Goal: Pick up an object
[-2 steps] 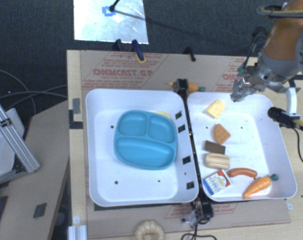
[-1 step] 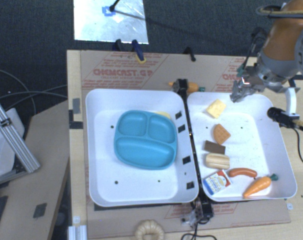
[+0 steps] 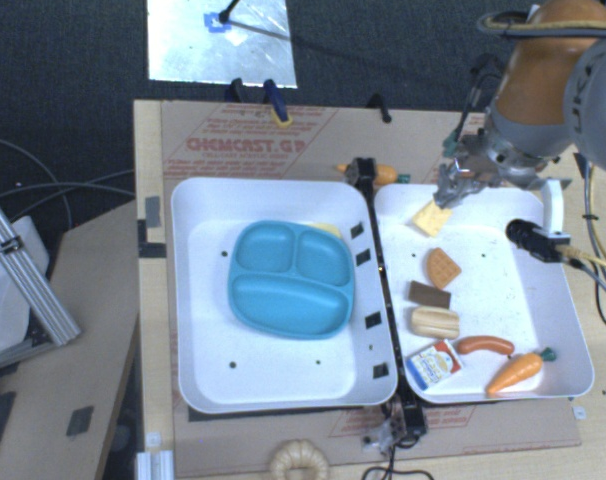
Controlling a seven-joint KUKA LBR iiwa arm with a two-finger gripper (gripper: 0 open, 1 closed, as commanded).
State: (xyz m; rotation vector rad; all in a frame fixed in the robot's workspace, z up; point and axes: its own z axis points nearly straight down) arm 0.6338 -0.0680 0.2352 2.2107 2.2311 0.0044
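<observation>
Gripper (image 3: 451,190) hangs over the right bin's (image 3: 553,298) far left corner, tip just above a pale yellow wedge (image 3: 431,218); can't tell if it's clenched or released, nothing seen grasped. Rest of right bin, on the desk: waffle piece (image 3: 443,267), brown block (image 3: 429,294), bread roll (image 3: 435,321), sausage (image 3: 484,346), carrot (image 3: 514,371), small carton (image 3: 432,365). Left bin (image 3: 198,298) has a blue divided plate (image 3: 291,278).

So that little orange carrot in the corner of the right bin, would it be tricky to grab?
Probably a bit. The carrot looks like smooth, stiff toy plastic, so it may slip. Its round, tapered shape suggests it could roll or pivot if nudged. It lies close to the right bin rim and the sausage, leaving little room.
</observation>
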